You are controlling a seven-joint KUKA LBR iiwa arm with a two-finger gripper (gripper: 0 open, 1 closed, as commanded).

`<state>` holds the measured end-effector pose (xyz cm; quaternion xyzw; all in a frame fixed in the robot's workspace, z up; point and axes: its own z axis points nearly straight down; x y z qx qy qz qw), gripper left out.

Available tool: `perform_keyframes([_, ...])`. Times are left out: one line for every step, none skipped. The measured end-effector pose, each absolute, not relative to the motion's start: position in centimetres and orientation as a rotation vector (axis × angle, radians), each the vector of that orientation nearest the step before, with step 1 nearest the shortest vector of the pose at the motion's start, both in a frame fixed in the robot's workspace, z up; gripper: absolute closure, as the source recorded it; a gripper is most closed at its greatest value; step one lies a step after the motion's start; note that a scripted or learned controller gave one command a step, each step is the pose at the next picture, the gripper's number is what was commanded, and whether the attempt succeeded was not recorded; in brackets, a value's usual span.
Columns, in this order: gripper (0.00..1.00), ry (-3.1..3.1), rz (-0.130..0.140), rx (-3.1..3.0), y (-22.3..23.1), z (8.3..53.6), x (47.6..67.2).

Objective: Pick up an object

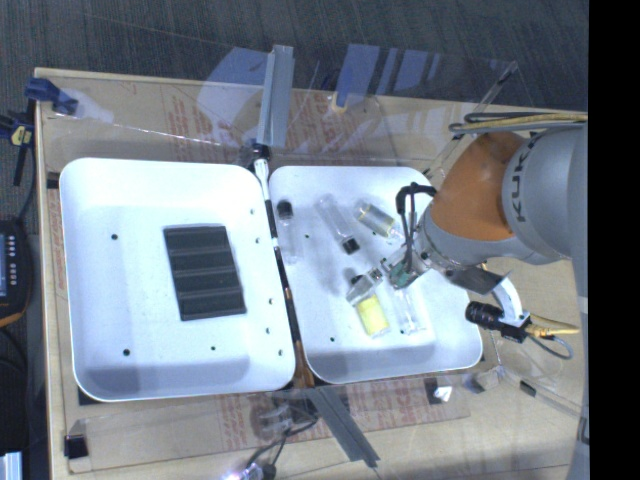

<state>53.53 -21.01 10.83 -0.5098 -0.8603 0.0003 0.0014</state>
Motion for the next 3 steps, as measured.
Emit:
perform_keyframes([0.00,-2.713,0.001,-1.575,-16.7,9.1,51.0])
perform_keyframes([1.00,-2.714,0.001,-1.571,-16.7,10.0,51.1])
perform_keyframes([1.00,-2.843,0.000,-1.340,-13.5,23.0,53.9])
